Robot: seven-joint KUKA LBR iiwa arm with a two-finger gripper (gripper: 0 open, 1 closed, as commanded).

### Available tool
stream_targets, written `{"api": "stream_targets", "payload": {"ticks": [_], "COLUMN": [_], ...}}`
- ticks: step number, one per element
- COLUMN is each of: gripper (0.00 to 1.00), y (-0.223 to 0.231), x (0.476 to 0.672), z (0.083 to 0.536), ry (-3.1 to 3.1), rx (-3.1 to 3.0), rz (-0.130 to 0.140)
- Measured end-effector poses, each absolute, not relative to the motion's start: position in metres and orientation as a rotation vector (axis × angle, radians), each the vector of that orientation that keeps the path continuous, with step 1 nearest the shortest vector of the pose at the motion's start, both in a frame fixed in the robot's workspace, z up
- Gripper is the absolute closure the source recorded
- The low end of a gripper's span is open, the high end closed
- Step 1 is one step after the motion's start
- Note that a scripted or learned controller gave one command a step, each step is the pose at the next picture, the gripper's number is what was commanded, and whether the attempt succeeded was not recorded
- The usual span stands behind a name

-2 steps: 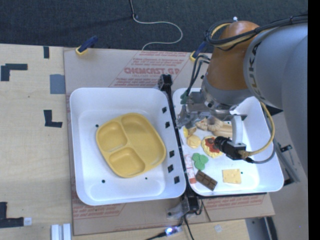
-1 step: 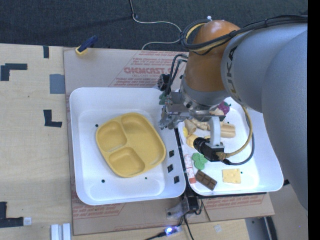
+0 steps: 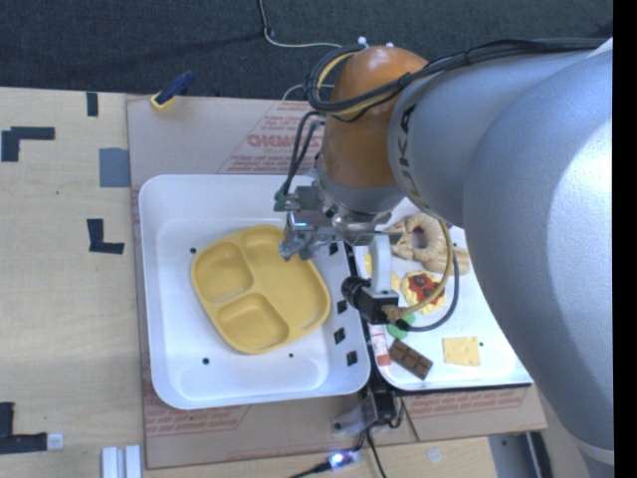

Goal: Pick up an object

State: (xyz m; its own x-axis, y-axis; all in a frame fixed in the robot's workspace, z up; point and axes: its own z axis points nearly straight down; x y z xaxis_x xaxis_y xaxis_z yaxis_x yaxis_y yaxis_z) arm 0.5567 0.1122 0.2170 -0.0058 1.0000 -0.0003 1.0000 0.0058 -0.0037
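Two shallow white bins (image 3: 159,297) sit side by side on a cardboard-covered bench (image 3: 199,127). One yellow plastic three-compartment tray (image 3: 259,292) lies in the left bin; one pretzel (image 3: 423,242), one cheese square (image 3: 460,351) and one brown chocolate bar (image 3: 409,359) lie in the right. Whether the grey arm's gripper (image 3: 299,237), at the tray's upper edge, is released or clenched cannot be told.

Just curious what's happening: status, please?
Gripper over yellow divided plate's upper edge, left bin. Nothing seen gripped. Toy food in right bin.
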Motion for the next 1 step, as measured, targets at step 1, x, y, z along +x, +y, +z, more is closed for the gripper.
{"api": "stream_targets", "payload": {"ticks": [1], "gripper": [1.0], "y": [0.1001], "x": [0.5634], "z": [0.2327], "ry": [-2.223], "rx": [-2.218], "rz": [0.003]}}
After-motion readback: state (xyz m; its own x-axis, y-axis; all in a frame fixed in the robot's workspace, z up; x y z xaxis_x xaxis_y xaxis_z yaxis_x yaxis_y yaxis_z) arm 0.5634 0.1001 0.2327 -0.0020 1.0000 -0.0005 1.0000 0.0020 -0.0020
